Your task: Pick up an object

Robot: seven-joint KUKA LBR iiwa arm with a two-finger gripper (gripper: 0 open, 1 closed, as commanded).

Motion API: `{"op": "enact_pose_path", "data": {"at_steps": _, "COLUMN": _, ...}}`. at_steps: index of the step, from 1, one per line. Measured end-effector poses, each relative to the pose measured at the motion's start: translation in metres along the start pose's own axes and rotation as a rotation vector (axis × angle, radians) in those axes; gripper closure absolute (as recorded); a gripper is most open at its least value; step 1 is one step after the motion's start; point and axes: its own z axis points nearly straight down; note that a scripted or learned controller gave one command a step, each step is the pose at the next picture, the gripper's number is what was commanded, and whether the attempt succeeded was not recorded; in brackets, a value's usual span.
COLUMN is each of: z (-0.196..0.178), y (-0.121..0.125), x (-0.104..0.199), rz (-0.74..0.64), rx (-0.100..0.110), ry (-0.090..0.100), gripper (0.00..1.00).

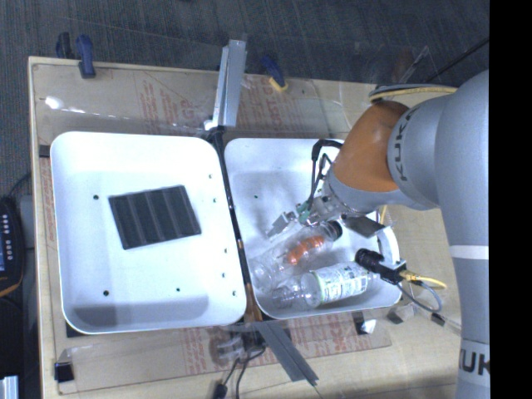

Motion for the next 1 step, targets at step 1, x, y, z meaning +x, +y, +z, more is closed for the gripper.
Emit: {"op": "enact_pose_path", "data": {"at_steps": 1, "z": -0.0004, "y": -0.0432, "x": -0.0039, "rz": -0.017, "rx": -0.003, "ry": -0.001, "gripper": 0.0}}
